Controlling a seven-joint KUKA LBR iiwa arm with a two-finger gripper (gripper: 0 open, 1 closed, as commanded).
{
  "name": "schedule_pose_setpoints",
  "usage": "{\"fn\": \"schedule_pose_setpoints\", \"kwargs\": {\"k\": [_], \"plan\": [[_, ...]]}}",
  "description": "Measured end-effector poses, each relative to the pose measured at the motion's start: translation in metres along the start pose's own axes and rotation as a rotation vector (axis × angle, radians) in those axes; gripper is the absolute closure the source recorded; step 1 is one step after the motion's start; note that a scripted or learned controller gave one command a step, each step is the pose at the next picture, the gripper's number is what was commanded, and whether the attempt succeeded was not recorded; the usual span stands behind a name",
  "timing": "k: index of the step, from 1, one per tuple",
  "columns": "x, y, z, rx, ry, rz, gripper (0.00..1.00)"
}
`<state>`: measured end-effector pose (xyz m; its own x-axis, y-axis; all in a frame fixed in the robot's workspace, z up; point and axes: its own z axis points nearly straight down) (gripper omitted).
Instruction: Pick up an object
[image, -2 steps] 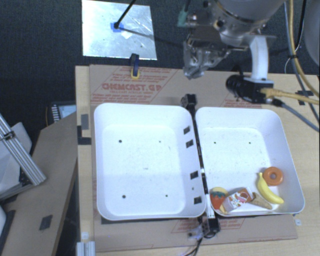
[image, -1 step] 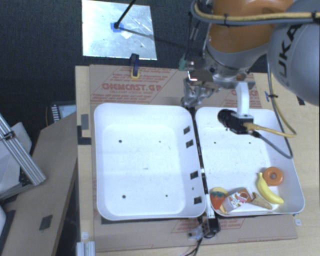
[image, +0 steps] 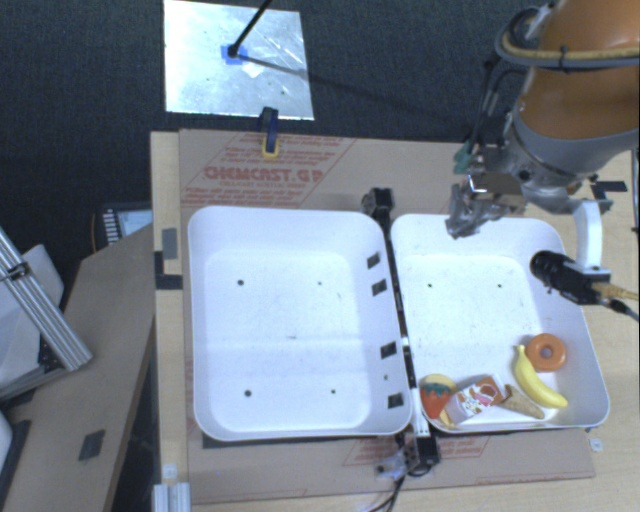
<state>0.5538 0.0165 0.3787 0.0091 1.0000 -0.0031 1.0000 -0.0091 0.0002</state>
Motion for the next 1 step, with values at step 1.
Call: {"fn": "schedule_pose_setpoints", "kwargs": {"k": [1], "plan": [[0.0068, 0.0015, -0.0005, -0.002, 0.003, -0.01, 0.0]]}}
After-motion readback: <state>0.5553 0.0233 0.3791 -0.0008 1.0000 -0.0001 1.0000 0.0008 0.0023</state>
